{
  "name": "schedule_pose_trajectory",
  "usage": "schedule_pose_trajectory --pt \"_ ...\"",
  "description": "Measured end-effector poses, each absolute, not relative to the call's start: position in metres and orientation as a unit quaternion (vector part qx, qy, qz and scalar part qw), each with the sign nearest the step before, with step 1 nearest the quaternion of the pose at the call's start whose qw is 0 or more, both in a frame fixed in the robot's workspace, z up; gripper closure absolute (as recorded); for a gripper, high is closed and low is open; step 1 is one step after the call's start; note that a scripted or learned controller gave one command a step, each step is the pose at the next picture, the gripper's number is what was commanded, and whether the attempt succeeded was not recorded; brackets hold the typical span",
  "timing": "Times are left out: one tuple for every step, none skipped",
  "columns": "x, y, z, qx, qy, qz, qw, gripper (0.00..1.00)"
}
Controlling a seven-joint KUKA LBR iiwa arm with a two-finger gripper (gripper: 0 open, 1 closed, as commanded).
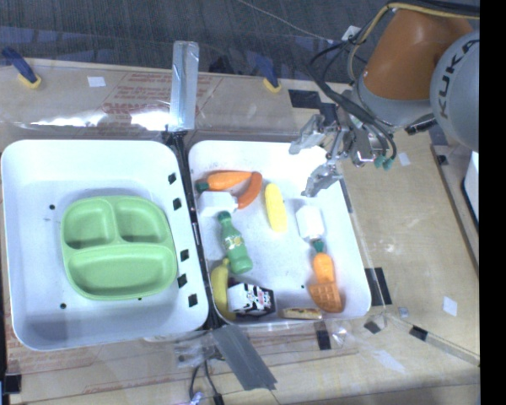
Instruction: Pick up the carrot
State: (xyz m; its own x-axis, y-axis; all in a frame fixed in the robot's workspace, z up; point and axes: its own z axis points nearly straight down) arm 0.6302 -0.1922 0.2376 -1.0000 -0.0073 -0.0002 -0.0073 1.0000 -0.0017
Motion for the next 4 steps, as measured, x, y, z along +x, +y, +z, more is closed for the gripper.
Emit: schedule_pose_trajectory --pt "0.605 -0.209 0.092 -0.148 0.989 0.0002 0.000 0.00" --pt "0.485 -0.211 0.094 -0.196 0.981 -0.0012 0.003 0.00" --pt "0.487 -0.208 0.104 -0.201 0.980 -0.0013 0.003 1.00" --pt "0.488 -0.150 0.170 -0.249 0.969 -0.0006 0.003 1.00"
